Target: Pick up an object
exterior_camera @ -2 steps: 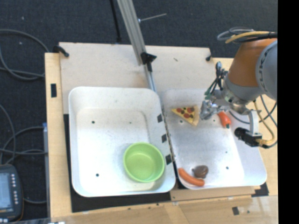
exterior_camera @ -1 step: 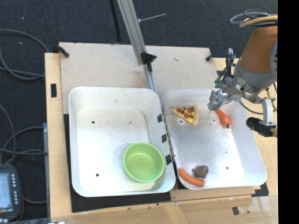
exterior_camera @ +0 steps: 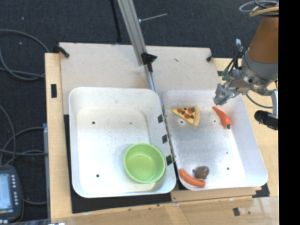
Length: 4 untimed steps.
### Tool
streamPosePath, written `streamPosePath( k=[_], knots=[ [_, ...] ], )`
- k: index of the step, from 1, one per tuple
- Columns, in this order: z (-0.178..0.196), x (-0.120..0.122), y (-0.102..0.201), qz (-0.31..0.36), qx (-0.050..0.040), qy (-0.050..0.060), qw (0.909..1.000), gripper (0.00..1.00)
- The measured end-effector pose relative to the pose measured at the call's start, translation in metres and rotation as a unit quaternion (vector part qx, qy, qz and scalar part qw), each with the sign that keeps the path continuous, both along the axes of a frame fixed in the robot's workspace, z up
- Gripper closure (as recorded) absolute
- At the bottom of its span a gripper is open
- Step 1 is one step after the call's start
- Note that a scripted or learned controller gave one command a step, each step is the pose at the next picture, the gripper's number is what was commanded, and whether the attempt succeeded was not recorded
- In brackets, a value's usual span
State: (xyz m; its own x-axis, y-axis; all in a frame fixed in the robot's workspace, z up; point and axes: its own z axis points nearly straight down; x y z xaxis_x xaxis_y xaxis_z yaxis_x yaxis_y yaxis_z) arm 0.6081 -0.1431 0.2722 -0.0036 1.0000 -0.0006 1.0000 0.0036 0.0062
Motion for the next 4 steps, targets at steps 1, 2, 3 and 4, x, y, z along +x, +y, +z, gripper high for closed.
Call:
streamPosePath(
  k=[1,2,3,4],
  knots=[
    [0.0,-0.004,0.058,0.002,0.0008,0.002,1.0,1.0],
    [-0.005,-0.026,0.108,0.001,0.0007,0.003,1.0,1.0],
    [-0.006,-0.029,0.161,0.002,0.0012,0.003,1.0,1.0],
    [-0.021,-0.04,0.2,0.001,0.0002,0.003,1.0,1.0]
  ],
)
